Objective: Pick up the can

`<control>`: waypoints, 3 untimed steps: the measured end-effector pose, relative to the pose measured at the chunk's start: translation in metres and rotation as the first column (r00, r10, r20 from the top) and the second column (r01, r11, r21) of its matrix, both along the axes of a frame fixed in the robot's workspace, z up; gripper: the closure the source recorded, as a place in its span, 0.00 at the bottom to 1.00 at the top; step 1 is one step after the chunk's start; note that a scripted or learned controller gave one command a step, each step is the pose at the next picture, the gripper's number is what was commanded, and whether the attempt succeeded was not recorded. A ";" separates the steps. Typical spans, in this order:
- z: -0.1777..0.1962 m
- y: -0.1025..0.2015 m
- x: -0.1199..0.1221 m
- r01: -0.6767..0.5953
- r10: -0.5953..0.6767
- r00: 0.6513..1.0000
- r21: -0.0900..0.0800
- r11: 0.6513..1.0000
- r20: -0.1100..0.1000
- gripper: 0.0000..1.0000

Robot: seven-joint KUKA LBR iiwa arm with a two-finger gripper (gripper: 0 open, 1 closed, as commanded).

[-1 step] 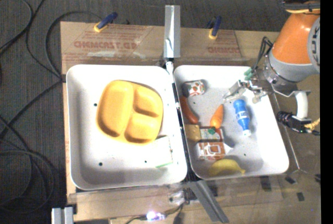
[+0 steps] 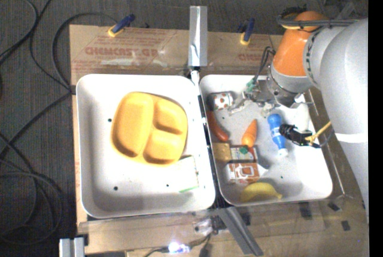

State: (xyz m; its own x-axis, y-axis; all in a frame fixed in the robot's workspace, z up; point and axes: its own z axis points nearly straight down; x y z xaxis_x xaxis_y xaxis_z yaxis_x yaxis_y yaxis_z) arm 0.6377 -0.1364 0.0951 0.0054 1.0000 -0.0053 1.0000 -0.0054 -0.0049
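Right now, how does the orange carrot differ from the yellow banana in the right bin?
The orange carrot is slim, straight and tapered, while the yellow banana is thicker and curved. The carrot stands near the middle of the right white bin, pointing up and down in the view; the banana lies crosswise by the bin's near wall. Both lie loose in that same bin, away from the gripper.
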 end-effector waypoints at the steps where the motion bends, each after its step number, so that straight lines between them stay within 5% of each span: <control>1: -0.013 0.015 0.013 0.211 -0.212 0.975 -0.017 0.977 -0.073 0.00; 2: -0.016 0.028 0.008 0.511 -0.512 0.853 -0.039 0.859 -0.101 0.00; 3: -0.003 0.031 0.013 0.512 -0.513 0.854 -0.033 0.858 -0.084 1.00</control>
State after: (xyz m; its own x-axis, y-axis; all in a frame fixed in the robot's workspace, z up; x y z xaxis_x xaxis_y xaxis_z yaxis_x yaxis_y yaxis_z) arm 0.6502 -0.1055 0.0924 0.5163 0.8556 -0.0387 0.8511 -0.5176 -0.0883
